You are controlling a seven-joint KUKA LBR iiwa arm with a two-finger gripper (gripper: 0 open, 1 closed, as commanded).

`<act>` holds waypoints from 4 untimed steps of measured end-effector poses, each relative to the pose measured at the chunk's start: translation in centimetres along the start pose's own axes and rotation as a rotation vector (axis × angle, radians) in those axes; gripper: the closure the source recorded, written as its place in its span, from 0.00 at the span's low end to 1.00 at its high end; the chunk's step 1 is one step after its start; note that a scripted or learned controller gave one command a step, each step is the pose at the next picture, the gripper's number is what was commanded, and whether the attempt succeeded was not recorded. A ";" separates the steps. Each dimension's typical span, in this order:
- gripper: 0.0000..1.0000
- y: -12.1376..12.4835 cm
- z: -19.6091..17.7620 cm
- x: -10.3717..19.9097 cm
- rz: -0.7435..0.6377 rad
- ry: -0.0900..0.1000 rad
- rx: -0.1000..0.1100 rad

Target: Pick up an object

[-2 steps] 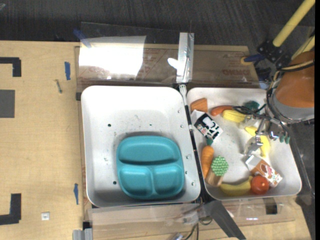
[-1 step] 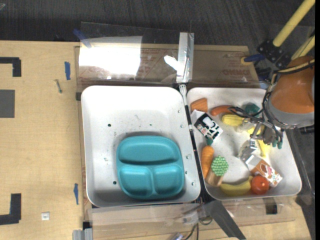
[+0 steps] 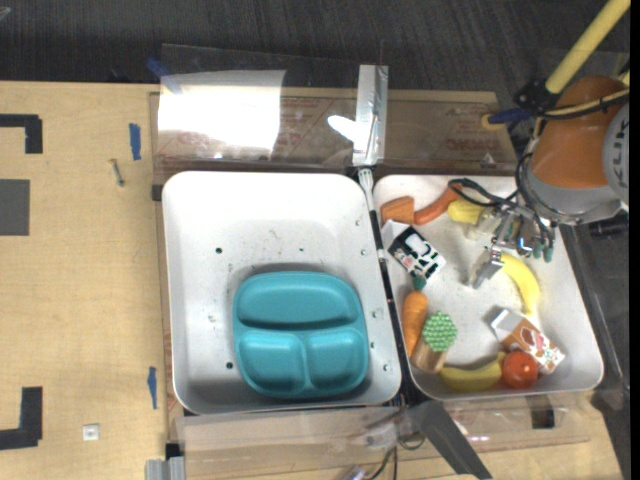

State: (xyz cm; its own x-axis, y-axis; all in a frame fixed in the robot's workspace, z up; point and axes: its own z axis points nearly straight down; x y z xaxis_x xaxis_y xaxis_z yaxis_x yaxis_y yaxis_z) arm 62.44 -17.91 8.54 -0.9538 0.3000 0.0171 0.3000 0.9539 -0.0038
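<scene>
Gripper over the right bin's toy food, near a yellow banana.

Left of the divider [image 3: 368,128], a teal three-compartment plastic tray [image 3: 298,332] lies in the left bin [image 3: 190,208]. Just right of the divider, the right bin [image 3: 585,343] holds a black-and-white printed packet [image 3: 415,252], its writing unreadable, an orange carrot [image 3: 413,317] lying lengthwise toward the front, and a knobbly green broccoli [image 3: 438,329]. Further right, the gripper [image 3: 487,265] hangs low; whether its fingers are parted cannot be told. The smooth curved banana [image 3: 523,281] just right of it runs from upper left to lower right. A red tomato [image 3: 518,368] sits by a printed carton [image 3: 530,340].
</scene>
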 end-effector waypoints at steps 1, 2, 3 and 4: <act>0.00 -6.0 0.0 3.6 0.115 -0.020 -0.004; 0.00 -7.0 0.0 7.2 0.157 -0.023 -0.006; 0.00 -5.5 0.0 12.8 0.236 -0.034 -0.010; 1.00 -5.4 -0.8 12.8 0.232 -0.028 -0.009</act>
State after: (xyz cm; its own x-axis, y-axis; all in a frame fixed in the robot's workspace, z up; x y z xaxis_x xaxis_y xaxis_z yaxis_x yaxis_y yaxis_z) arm 48.57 -19.25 9.59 -0.8595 0.5111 -0.0112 0.5111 0.8595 0.0050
